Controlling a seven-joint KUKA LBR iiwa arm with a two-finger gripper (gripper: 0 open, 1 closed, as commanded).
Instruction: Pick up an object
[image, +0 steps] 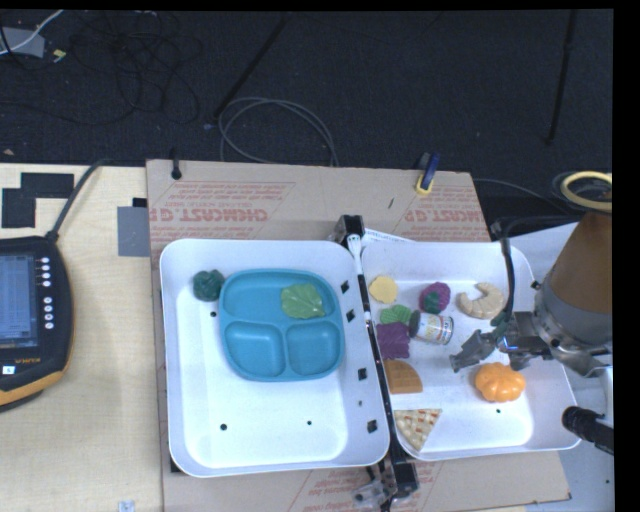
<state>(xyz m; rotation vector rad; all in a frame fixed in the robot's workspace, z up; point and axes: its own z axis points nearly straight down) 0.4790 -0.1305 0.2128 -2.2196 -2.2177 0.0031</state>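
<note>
Arm low in the right white bin (545, 425), choosing among toy foods.
Its dark two-finger gripper (478, 350) is spread open and holds nothing, hovering just beside the orange plastic pumpkin (499, 383), probably the handiest pick because it sits apart from the clutter.

Toys crowd the right bin (520, 425); the left bin's (190, 400) front lies open.

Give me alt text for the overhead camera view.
The arm's hand hovers in the right bin beside an orange pumpkin toy, among other toy foods. The left bin holds a blue divided plate with a green leaf.
</note>
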